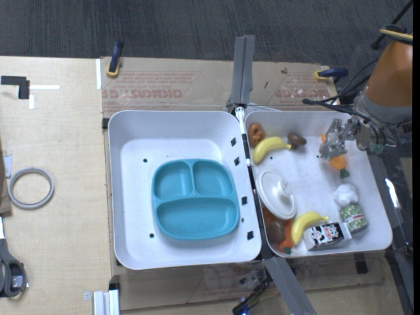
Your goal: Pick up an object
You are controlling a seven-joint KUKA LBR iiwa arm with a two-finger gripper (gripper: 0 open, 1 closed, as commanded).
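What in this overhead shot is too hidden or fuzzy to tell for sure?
- Gripper: its fingertips blur into the orange object under them, so a grasp can't be judged.
- Brown item: partly hidden under the white lid and the lower banana.
- Carton: print too small to read.
- Scissors: cut off by the left edge.

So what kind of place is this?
Probably a robot lab: a robot arm reaches over two white bins, toy bananas lie in one, and a roll of tape sits on the workbench.
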